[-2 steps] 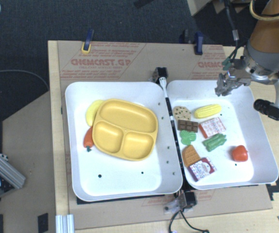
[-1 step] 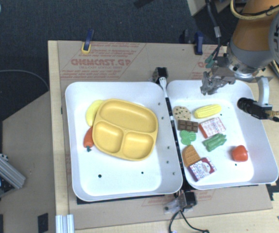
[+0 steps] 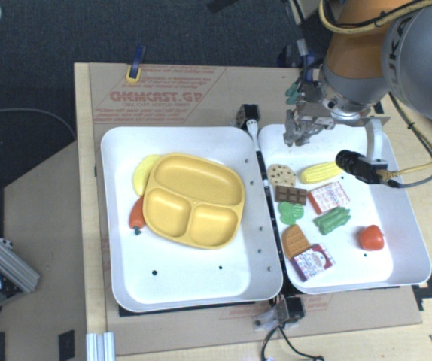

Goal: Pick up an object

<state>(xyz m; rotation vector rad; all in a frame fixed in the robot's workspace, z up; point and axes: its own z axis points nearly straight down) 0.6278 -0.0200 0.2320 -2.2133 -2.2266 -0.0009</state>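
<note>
My gripper (image 3: 299, 135) hangs over the far left part of the right bin (image 3: 404, 224), with nothing seen between its fingers. Below it lie a round cookie (image 3: 280, 174), a yellow corn cob (image 3: 320, 173), a brown chocolate bar (image 3: 290, 195), a red-and-white packet (image 3: 329, 197), a green leafy piece (image 3: 290, 213), a green bean pod (image 3: 331, 219), a red tomato (image 3: 371, 238), a slice of toast (image 3: 295, 240) and a dark red packet (image 3: 312, 262).
The left bin (image 3: 118, 201) holds a yellow divided tray (image 3: 193, 200), with a yellow piece (image 3: 144, 173) and a red-orange pepper (image 3: 137, 215) at its left side. A black divider (image 3: 261, 179) runs between the bins. A black cable plug (image 3: 360, 166) hangs over the right bin.
</note>
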